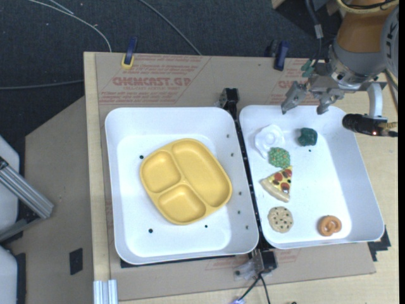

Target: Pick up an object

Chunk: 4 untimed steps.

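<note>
My gripper (pixel 308 103) hangs over the far edge of the right bin (pixel 364 176), fingers spread apart with nothing between them. Just below it lies a dark green lump (pixel 307 137). To its left sits a white crumpled piece (pixel 269 137), then a green broccoli-like piece (pixel 278 156), a pizza slice (pixel 279 183), a cookie (pixel 280 219) and a small donut (pixel 329 225) near the front.
The left bin (pixel 120 144) holds a yellow three-compartment plate (pixel 184 180). A black clamp (pixel 229 97) sits between the bins at the far edge. Blue clips (pixel 280 54) pin the cardboard base. The arm's orange band (pixel 366 14) rises at the top right.
</note>
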Available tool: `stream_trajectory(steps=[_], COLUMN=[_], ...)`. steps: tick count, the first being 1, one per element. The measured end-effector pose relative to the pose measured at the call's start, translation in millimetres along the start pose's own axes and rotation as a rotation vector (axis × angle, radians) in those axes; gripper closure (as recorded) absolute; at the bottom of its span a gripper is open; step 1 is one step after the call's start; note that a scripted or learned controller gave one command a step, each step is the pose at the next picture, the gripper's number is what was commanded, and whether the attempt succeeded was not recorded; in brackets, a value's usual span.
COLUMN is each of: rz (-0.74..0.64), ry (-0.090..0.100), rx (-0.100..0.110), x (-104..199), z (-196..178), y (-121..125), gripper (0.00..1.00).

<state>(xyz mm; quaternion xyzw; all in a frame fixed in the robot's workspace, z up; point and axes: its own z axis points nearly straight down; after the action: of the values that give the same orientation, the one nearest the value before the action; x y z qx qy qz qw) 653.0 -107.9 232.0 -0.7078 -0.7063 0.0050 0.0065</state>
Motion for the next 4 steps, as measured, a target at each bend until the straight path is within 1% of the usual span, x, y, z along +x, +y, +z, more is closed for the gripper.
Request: stream_trajectory(steps=[1, 2, 3, 4], rz=[-0.002, -0.002, -0.001, -0.002], ry=[-0.002, -0.001, -0.001, -0.001], rx=[-0.015, -0.010, -0.009, -0.010], x=[0.3, 3.4, 0.7, 1.4], z=[-9.1, 34.7, 87.8, 141.1], y=[2.3, -1.3, -11.3, -11.4], gripper=[0.00, 0.00, 0.00, 0.00])
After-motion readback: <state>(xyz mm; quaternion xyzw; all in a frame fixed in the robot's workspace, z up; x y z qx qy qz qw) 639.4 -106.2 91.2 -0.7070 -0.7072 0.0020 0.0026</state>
